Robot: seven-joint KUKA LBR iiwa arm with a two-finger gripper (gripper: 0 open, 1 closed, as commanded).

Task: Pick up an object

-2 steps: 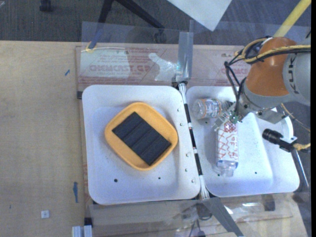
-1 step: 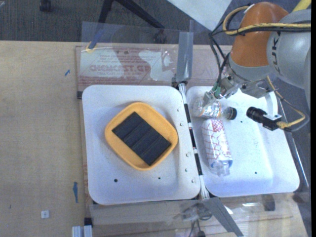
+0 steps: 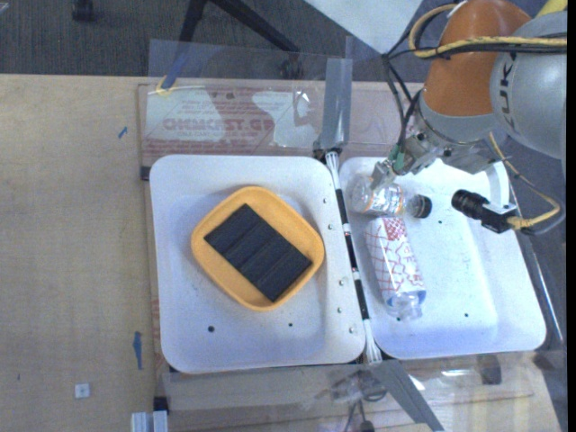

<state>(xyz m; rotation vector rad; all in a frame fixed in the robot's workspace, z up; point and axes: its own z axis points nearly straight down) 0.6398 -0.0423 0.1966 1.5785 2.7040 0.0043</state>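
gripper (image 3: 389, 171) low at bottle (image 3: 392, 241) top in right bin (image 3: 468, 322), fingers' state unclear; bottle not lifted, pick not done yet.

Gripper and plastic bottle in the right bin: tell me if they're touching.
Cannot tell. In the camera view the gripper overlaps the upper end of the plastic bottle, but the slanted angle shows neither contact nor a gap.

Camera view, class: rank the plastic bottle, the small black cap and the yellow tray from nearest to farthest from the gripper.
From the gripper:
1. Plastic bottle, right bin, its upper end right under the gripper.
2. Small black cap, right bin, just beside the bottle's upper end.
3. Yellow tray, left bin, farthest.
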